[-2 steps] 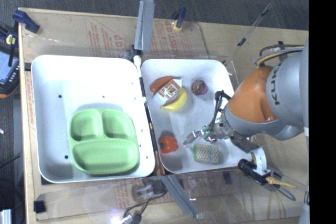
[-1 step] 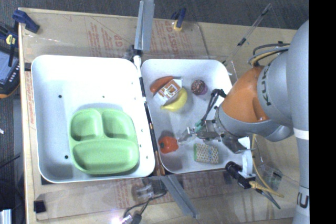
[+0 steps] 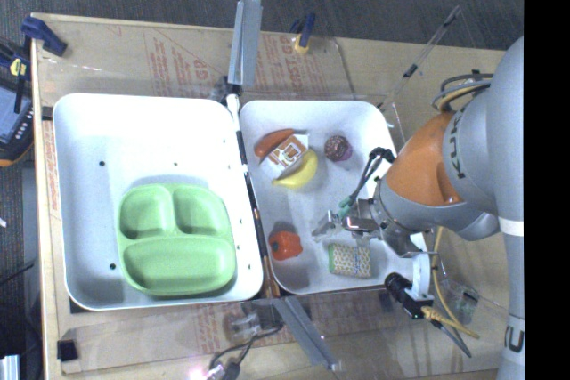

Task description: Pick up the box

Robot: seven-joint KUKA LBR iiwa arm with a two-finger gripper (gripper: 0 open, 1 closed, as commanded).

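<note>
While the gripper (image 3: 328,225) hangs low in the right bin (image 3: 267,116), fingers apparently apart on nothing, the box (image 3: 289,154) lies far-left of it, touching the banana (image 3: 298,172). Approach seems unfinished; next calls for moving over the box.

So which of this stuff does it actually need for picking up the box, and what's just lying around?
For the job:
box
gripper

Lying about:
yellow fruit
red fruit
dark round thing
patterned pad
green tray
</note>
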